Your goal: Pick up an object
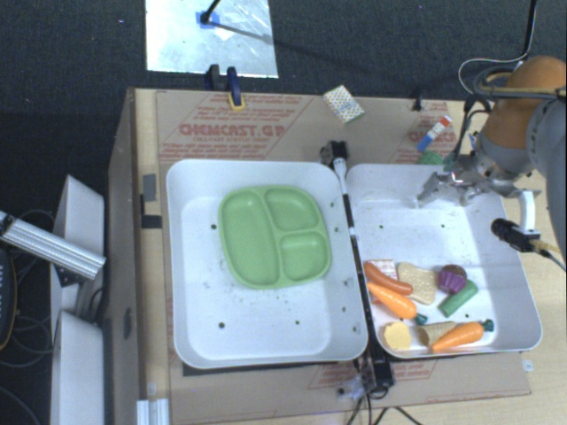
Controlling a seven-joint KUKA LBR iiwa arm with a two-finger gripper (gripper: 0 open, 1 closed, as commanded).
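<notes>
A: The fingers (440, 187) look spread apart, with nothing between them. They hang over the far part of the right bin (416, 237), up by its back rim.

B: And the things to pick?

A: All bunched at the near end of that same bin, well apart from the fingers. A carrot (387, 280) and an orange piece (396, 304) lie along its left wall, just beside a cracker-like slab (419, 282). A purple item (452, 278) touches a green one (460, 299). Another carrot (461, 334) lies against the near rim, next to a yellow round piece (399, 335).

B: The other bin?

A: The left bin (199, 326) sits beside the right bin and holds a green divided plate (275, 235). Both rest on the worktop (292, 118).
</notes>
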